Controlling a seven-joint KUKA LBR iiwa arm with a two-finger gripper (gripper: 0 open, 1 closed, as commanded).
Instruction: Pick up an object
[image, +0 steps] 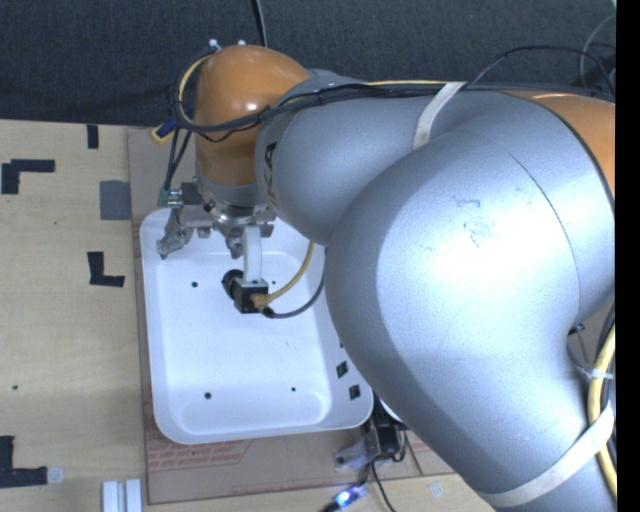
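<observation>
My gripper (203, 242) hangs over the far end of the left white bin (180, 400), just inside its back rim. Its two metal fingers (172, 238) stand spread apart, open, with only white bin floor showing between them. The orange wrist band sits directly above the gripper. The grey bulk of the arm covers the right half of the view and hides whatever lies beneath it, including the right bin.
The wooden bench (60, 330) stretches to the left, with black tape marks (100, 270) and a grey patch (115, 198) on it. A cardboard sheet (200, 455) lies under the bin's near edge. A dark curtain runs along the back.
</observation>
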